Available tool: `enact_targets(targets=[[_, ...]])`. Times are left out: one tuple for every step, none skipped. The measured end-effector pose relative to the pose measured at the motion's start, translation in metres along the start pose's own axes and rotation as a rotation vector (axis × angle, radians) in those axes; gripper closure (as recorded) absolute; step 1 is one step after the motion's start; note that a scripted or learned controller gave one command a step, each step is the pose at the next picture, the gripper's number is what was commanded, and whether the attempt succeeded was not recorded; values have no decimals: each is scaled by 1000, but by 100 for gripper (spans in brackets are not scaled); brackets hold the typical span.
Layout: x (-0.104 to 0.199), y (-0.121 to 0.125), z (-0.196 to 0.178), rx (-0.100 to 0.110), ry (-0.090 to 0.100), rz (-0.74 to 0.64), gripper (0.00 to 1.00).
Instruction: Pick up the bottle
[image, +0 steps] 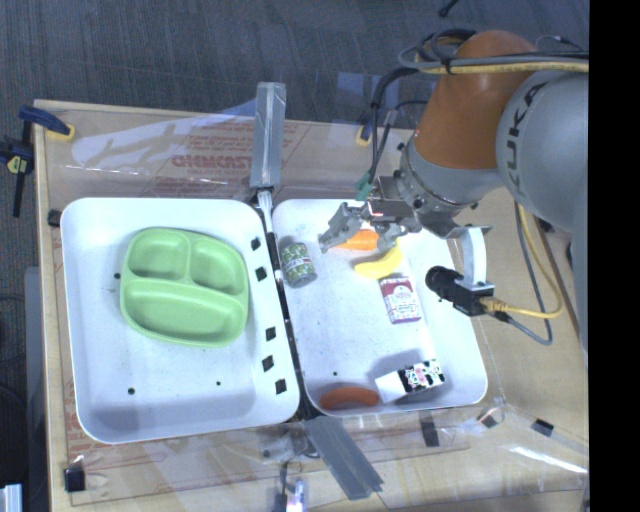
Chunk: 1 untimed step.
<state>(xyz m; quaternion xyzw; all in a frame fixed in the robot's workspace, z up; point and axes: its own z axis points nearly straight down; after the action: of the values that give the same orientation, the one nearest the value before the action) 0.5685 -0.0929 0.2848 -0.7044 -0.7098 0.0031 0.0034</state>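
The hand (362, 226), grip unclear, hovers just right of the bottle (296, 262).

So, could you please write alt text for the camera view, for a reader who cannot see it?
A grey and orange robot arm reaches in from the right, its gripper low over the far end of the right bin, by an orange item. That bin also holds a small bottle near the divider, a yellow piece, a red packet, a white box and a brown item. The left bin holds a green divided plate.
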Motion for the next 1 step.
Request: enact_targets(targets=[[67,-5,97,3,-1,246,0]])
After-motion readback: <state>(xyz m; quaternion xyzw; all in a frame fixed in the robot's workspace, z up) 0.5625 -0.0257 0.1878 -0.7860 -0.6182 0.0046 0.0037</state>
